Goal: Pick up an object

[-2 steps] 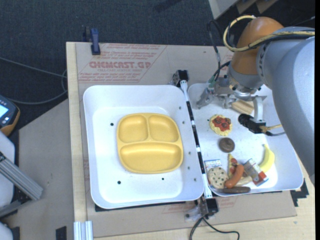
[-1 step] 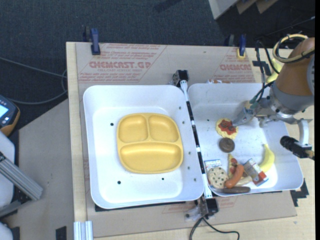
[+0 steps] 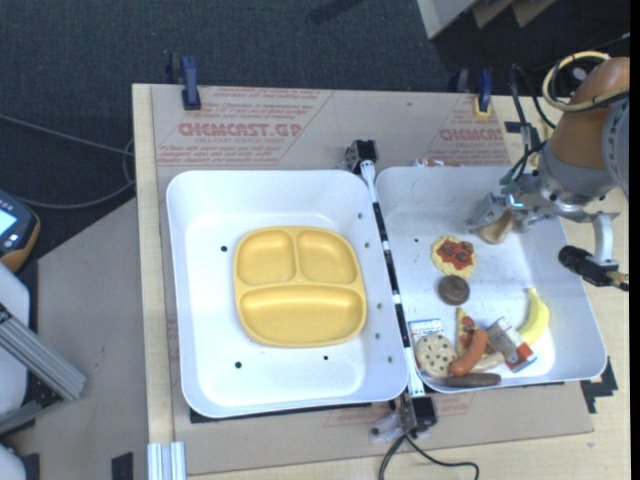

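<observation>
A yellow tray (image 3: pixel 299 286) sits in the left bin (image 3: pixel 190 268). The right bin (image 3: pixel 570 348) holds a pizza (image 3: pixel 454 255), a cookie (image 3: pixel 434 353), a sausage (image 3: pixel 470 353) and a banana (image 3: pixel 536 318). The gripper (image 3: pixel 497 218) pinches a tan object (image 3: pixel 496 230) near that bin's far edge.

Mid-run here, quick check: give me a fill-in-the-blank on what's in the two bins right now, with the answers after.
1. The yellow divided tray lies in the ____ bin as the camera sees it.
2. The tray has ____ compartments.
3. The banana lies near the right bin's ____ wall.
4. The gripper is over the ____ bin.

Answers: left; three; right; right
</observation>
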`<move>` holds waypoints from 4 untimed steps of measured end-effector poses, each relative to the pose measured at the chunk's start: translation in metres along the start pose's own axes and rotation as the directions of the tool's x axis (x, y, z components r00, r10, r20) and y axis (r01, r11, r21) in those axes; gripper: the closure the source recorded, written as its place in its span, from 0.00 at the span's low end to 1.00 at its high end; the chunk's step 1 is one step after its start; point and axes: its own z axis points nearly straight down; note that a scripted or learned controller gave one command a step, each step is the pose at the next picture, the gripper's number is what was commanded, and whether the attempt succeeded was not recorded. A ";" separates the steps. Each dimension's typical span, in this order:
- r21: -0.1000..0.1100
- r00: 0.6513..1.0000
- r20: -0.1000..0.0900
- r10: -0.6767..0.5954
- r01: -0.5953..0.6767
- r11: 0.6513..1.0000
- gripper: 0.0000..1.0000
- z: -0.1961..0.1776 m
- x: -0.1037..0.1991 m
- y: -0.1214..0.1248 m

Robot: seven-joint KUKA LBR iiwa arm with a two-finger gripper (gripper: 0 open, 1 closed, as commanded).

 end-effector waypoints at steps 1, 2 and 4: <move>0.000 1.000 -0.001 -0.001 0.001 1.000 0.00 -0.001 0.008 0.018; -0.002 1.000 0.001 -0.001 0.001 1.000 1.00 -0.013 0.008 0.019; 0.009 1.000 -0.006 -0.003 0.003 1.000 1.00 -0.104 0.155 -0.034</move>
